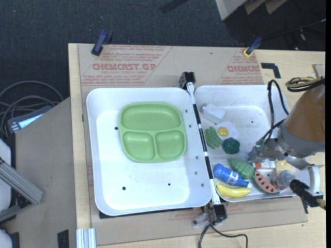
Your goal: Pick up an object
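The surface (77, 138) filled most of the frame, carrying the left bin (103, 190) at centre and the right bin (243, 94) at right. A green tray (152, 130) lay in the left bin's upper half. The arm (307, 123) reached in at the right edge, its jaws (264, 156) low over the right bin's lower part; whether they were spread or clenched I could not tell. The toys lay unlifted there: banana (232, 191), blue bottle (229, 174), melon slice (262, 182), broccoli (231, 146). Judged so, nothing was picked yet; grasp and lift remained.
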`<action>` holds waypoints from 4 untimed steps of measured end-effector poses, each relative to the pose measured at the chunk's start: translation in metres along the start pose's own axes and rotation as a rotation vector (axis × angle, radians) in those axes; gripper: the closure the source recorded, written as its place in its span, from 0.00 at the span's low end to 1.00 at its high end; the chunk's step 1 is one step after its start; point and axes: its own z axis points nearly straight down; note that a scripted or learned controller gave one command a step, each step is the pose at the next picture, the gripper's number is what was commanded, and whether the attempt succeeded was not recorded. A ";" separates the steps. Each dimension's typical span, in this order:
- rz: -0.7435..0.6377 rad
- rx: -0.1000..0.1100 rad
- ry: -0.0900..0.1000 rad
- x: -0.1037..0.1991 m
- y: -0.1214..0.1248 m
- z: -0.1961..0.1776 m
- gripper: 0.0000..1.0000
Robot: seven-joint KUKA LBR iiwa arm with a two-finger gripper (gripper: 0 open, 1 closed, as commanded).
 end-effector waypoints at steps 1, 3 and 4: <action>0.001 0.013 0.001 0.037 0.001 -0.107 1.00; 0.002 0.015 0.001 0.053 -0.004 0.015 0.00; 0.002 0.015 0.001 0.046 0.048 0.015 0.00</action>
